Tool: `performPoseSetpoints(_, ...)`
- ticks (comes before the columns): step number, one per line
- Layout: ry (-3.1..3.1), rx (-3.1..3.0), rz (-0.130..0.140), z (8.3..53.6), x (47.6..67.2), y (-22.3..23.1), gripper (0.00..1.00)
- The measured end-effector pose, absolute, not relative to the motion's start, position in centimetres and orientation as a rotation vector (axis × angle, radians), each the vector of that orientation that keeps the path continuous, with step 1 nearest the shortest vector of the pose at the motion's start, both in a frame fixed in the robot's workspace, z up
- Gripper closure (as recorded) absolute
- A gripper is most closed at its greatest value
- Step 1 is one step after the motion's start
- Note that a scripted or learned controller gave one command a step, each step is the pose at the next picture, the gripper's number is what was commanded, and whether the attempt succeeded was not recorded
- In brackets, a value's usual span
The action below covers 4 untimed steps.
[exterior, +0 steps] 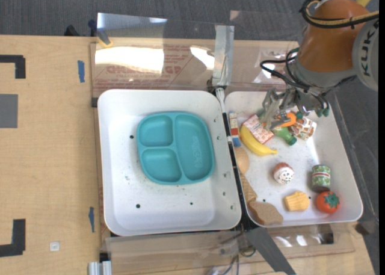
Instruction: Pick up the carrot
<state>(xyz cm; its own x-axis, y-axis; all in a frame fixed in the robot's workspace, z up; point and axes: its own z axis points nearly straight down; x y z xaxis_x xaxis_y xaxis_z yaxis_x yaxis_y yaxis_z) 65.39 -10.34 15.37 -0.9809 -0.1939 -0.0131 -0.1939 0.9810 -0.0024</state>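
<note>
From the overhead camera I look down on two shallow white bins side by side on my bench. The left bin holds a teal divided plate with three compartments, lying flat near the bin's middle.

The right bin holds a scatter of toy food. The carrot shows as a small orange piece with a green end, lying in the bin's upper part. It is partly hidden by the tool above it, so I cannot make out its full shape.

My arm reaches in from the right, its orange band large at the upper right of the view. The gripper hangs over the upper part of the right bin, directly above the carrot and the items crowded around it. I cannot tell whether it is open or closed, or whether it touches the carrot.

Just left of the carrot lies a yellow banana, with a small pink and white box lying on it. A red and white patterned item sits just right of the carrot.

Lower in the bin, well apart from the gripper, are a white spotted object, a green can, a red tomato, a yellow block and a tan slice of bread.
</note>
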Motion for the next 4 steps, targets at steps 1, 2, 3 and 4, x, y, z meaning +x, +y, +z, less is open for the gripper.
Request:
performPoseSetpoints(1, 3.136, 0.038, 0.0, 14.4, 64.1, -14.7, 1.0)
performPoseSetpoints(2, 3.027, -0.827, 0.0, 9.1, 61.8, -21.4, 1.0)
performPoseSetpoints(3, 2.985, -0.909, -0.018, 26.9, 66.2, -21.8, 1.0)
performPoseSetpoints(4, 3.011, -0.893, 0.01, 19.1, 60.9, -14.1, 1.0)
